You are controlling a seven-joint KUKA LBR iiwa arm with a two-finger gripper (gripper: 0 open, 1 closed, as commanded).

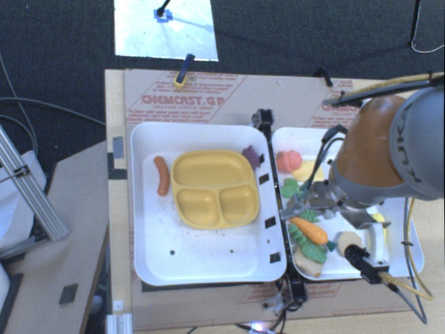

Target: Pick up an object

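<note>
While the arm leaned over the right bin, its gripper hung just above the carrot among the toy food; whether it was open, I cannot tell

Orange carrot lay slantwise in right bin, leafy green end toward divider. Pink rounded piece sat near bin's far corner, yellow piece just beside it. Green leafy item below carrot — touching it. Sausage lay lengthwise in left bin, beside yellow divided tray — purple piece at tray's far right corner.
</note>
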